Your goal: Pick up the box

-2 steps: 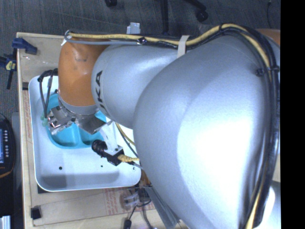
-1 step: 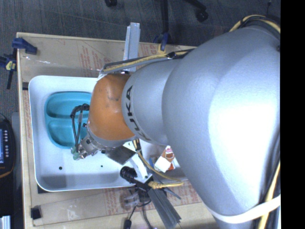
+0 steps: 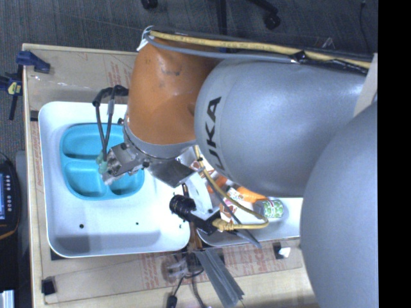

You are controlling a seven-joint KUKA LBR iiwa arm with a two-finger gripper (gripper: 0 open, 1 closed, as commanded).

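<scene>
Under the big grey and orange-banded arm [image 3: 257, 127], the blue two-compartment plastic box [image 3: 80, 153] lies near the left wall of the left shallow white bin [image 3: 96, 239], and since we cannot tell whether the gripper [image 3: 117, 162] above it is spread or closed, we should straddle one rim squarely.

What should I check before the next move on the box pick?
1. Target in sight: blue two-compartment container, likely the box, in left bin: ok.
2. End effector over the container's edge: ok.
3. Container gripped: cannot tell.
4. Black cable loop hanging over the container: not ok, snag risk.
5. Right bin contents, mostly covered by arm: cannot tell.
</scene>
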